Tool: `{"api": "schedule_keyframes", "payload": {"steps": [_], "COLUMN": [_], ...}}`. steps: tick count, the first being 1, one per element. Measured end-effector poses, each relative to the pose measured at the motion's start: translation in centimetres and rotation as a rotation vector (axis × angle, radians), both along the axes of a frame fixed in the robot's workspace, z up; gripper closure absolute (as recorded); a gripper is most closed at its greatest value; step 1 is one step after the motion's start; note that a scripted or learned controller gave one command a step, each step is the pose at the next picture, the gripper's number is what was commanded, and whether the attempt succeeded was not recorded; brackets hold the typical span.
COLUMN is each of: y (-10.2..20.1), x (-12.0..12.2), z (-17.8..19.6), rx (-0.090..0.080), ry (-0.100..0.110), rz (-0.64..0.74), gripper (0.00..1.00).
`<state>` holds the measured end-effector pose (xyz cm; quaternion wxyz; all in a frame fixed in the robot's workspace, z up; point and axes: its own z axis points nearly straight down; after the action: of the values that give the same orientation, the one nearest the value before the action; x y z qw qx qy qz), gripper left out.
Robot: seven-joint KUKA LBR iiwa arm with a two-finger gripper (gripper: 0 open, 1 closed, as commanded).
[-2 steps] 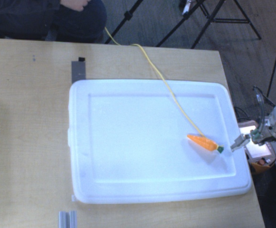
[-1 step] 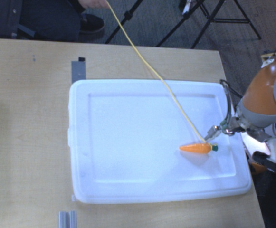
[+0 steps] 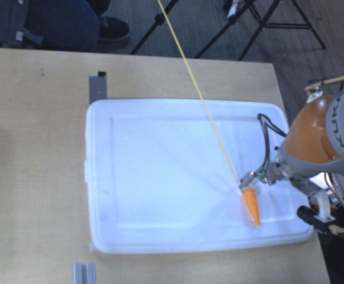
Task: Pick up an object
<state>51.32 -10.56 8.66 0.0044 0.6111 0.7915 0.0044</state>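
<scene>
An orange carrot-shaped object [image 3: 251, 206] lies in the white bin [image 3: 160, 108], near its front right corner, with the pointed end toward the front rim. My gripper [image 3: 250, 180] is right at the carrot's wide upper end and seems to touch it. The grey arm with its orange band [image 3: 311, 138] reaches in over the bin's right rim. The carrot rests on the bin floor and does not look lifted.
A thin yellow cord [image 3: 189, 76] runs diagonally from the top of the view down to the gripper. A grey bracket [image 3: 98, 87] sits on the wooden bench behind the bin's back left corner. Dark tripod legs [image 3: 266, 10] stand on the floor beyond the bench.
</scene>
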Motion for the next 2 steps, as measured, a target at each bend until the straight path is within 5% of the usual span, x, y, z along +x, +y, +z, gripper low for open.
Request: {"api": "schedule_keyframes", "payload": {"steps": [1, 2], "y": [-0.08, -0.09], "x": [0.02, 0.02], "z": [0.95, 0.95], "rx": [-0.001, -0.001], "ry": [0.001, 0.001], "rz": [0.002, 0.002], "gripper": [1.00, 0.00]}}
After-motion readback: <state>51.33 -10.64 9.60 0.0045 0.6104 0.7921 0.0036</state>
